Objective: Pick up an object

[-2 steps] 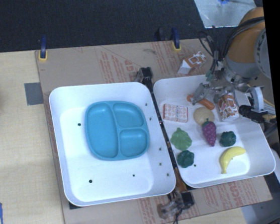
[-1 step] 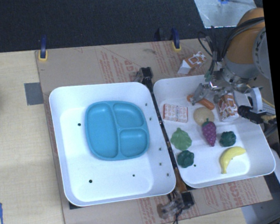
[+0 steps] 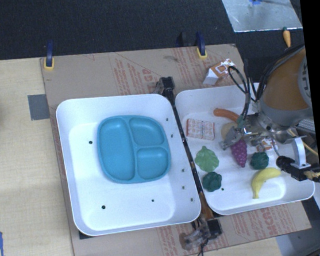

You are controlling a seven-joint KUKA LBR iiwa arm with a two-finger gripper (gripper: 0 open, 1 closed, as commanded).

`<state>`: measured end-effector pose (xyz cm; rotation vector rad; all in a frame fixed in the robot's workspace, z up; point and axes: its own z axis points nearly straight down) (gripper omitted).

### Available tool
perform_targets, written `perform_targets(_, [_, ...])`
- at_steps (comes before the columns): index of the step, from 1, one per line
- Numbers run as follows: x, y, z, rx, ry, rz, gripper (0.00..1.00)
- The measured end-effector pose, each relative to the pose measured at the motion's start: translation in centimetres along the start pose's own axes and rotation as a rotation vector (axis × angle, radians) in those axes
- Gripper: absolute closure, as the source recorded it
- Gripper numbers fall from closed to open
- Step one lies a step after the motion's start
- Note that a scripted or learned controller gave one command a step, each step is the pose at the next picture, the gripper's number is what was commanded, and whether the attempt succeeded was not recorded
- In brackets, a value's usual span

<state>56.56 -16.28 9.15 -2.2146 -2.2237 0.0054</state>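
I judge the task barely begun: nothing is lifted, and every toy lies flat on the floor of the right bin.

Nearest the camera, at about five o'clock in that bin, lies the yellow banana. Just above it, the dark green broccoli-like piece sits near the bin's left wall, and another dark green piece sits close under my wrist. A step farther, the pale green lettuce leaf lies at nine o'clock, and the purple grape bunch lies near the bin's middle.

My gripper hangs just above the grapes, low over the bin's centre, with the grey arm and its orange band reaching in from three o'clock. The metal parts there blur together, so I cannot tell how my fingers are set, and I see nothing caught between them. The grapes look like the likeliest target, being just beneath me; the descent, the closing and the lift are all left to do.

Farther on, a small white packet with red print lies at eleven o'clock; its print is too small to read. Beyond it is an orange carrot-like piece. The left bin carries a blue divided plate. The cardboard sheet on the table bears faint red lettering that I cannot read.
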Motion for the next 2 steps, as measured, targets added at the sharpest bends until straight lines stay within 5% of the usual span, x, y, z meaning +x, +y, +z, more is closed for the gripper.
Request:
perform_targets(1, [-0.1, 0.0, -1.0, 0.001, -0.002, -0.004, 1.0])
perform_targets(2, [8.4, 3.3, -10.1, -0.003, 0.001, -0.001, 1.0])
